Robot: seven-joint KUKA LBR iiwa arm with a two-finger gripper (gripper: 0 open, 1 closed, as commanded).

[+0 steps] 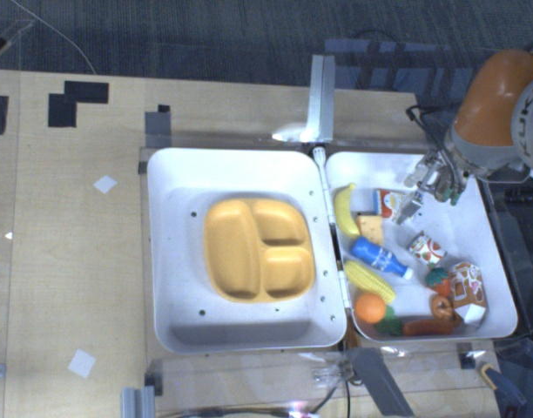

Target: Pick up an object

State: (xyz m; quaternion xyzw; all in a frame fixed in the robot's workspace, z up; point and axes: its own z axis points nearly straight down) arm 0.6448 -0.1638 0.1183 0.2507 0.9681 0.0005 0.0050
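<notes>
Hovering at about 1 o'clock in the right bin [502,259], the gripper [413,207] has its fingers slightly apart and nothing between them. Just at its 9 o'clock sits a small red-and-white carton [388,203]; I'd guess it's light, stiff but crushable, so pinch its flat sides. The blue bottle [378,257] at 7 o'clock looks slippery and rolly.

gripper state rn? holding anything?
Gripper: above the right white bin, near the small red-and-white carton. Whether it is open, shut, or holding anything cannot be told from this camera view.
</notes>
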